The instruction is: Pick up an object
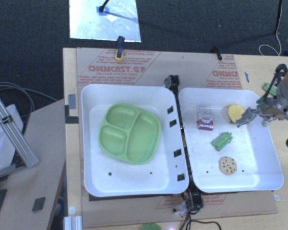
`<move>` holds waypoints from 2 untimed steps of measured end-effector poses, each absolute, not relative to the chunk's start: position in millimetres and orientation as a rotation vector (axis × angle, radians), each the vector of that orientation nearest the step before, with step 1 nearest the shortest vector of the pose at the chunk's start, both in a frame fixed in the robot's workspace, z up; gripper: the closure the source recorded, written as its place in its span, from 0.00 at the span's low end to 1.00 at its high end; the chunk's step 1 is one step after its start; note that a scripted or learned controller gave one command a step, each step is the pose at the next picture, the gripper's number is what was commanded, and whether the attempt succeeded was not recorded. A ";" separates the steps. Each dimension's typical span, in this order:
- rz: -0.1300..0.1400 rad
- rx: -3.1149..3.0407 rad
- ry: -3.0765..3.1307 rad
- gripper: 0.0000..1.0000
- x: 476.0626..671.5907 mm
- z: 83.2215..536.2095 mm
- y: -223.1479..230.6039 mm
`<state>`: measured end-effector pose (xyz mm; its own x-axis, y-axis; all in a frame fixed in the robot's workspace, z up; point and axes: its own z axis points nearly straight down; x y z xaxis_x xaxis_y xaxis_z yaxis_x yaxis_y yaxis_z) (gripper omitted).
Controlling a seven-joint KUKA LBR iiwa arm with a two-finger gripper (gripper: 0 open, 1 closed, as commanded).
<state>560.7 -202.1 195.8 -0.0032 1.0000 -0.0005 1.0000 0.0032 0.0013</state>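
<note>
Right bin (269, 174): cookie (227, 166) nearest, green toy (222, 141), red-and-white packet (205, 119), yellow piece (235, 112).
Loose and apart for single picks; left bin (93, 176) holds a green divided plate (130, 133). My hand (252, 115) is beside the yellow piece, width untellable. Board (117, 69) reads "CHEMCAST GP".

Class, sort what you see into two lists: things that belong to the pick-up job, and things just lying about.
Belongs to the job:
gripper
yellow piece
red and white packet
green toy
cookie
right bin

Lying about:
green divided plate
left bin
yellow clamp
</note>
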 end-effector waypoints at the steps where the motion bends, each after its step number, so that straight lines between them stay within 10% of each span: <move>1: 0.007 2.205 2.224 0.00 640.0 82.6 -199.1; 2: 0.004 2.209 2.225 1.00 637.0 96.2 -199.7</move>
